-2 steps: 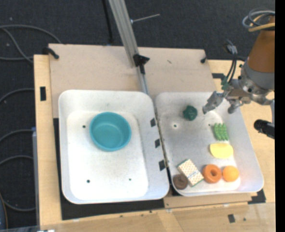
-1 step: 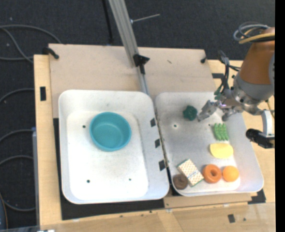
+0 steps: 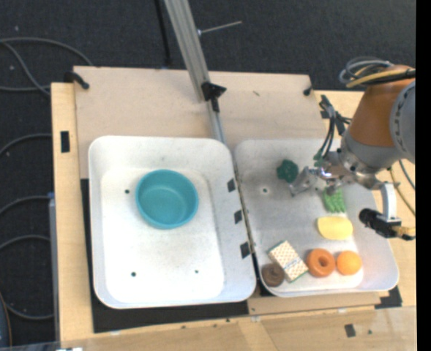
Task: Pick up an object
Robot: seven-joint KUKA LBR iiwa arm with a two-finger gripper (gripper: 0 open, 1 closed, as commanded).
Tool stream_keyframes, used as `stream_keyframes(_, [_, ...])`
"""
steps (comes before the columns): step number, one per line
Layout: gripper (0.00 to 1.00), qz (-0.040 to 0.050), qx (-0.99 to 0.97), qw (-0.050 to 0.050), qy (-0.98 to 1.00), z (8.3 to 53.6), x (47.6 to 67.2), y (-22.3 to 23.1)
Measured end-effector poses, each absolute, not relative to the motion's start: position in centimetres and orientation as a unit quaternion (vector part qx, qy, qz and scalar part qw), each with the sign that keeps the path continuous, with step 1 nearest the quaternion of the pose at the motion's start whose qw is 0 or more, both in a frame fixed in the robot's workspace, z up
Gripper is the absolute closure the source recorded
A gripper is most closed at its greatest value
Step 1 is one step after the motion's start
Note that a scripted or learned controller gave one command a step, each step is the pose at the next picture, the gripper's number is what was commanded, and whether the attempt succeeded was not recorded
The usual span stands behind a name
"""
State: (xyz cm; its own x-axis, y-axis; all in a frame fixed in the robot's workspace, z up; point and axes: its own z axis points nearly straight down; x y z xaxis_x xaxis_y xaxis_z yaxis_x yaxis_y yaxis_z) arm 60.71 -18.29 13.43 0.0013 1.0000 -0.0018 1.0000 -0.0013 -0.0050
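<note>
The tool (image 3: 303,184) hangs low inside the right bin (image 3: 263,159), at the end of the grey arm (image 3: 380,126) with its orange band, which reaches in from the right side; whether it is released or clenched cannot be told, since its tip is small and blurred against the white floor, and nothing can be seen gripped in it. Just up and to the left of the tool lies a small dark green object (image 3: 287,170), very close to it, though contact cannot be judged. Just to the tool's right lies a light green ridged item (image 3: 335,200), and below that a yellow lemon-like piece (image 3: 335,228). Further below the tool, along the near edge of the bin, lie a patterned beige block (image 3: 287,260), a brown round piece (image 3: 273,273) touching its left corner, an orange ring (image 3: 320,262) and an orange ball (image 3: 347,262) side by side. Well to the tool's left, in the left bin (image 3: 105,159), a teal bowl (image 3: 167,198) stands upright. Both bins rest on the tabletop (image 3: 142,101).
</note>
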Motion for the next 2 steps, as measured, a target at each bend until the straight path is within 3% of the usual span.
stream_keyframes(1, [1.00, -0.0007, -0.708, -0.002, -0.706, 15.0, 60.9, -18.4])
stream_keyframes(2, [1.00, -0.0020, -0.708, -0.004, -0.706, 21.4, 60.8, -18.7])
